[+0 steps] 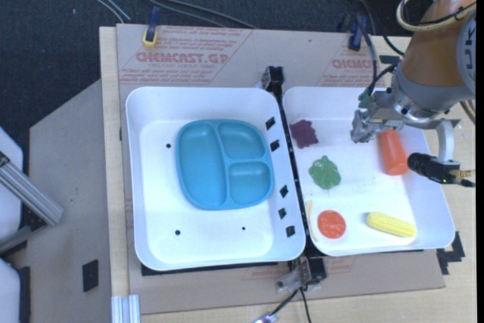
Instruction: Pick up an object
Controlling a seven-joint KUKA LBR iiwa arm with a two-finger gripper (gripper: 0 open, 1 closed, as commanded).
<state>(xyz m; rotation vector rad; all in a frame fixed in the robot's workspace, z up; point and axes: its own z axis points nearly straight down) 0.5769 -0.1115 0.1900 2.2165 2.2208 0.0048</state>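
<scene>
Cardboard-topped bench (227,49) carrying two white bins, arm reaching in from the right.

Left bin (151,238) holds a blue divided plate (224,163); right bin (435,234) holds an orange carrot (393,153) beside the end effector (364,126), whose grip state cannot be told, plus corn (391,224), green leaf (325,172), purple piece (304,133), tomato (331,224).

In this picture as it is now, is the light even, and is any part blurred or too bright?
Camera view: the light is soft and even, and the toys in the right bin cast only faint shadows; the white floor of the left bin is bright, close to washed out; the blue tray and the yellow corn look sharp; the gripper is slightly soft.
</scene>
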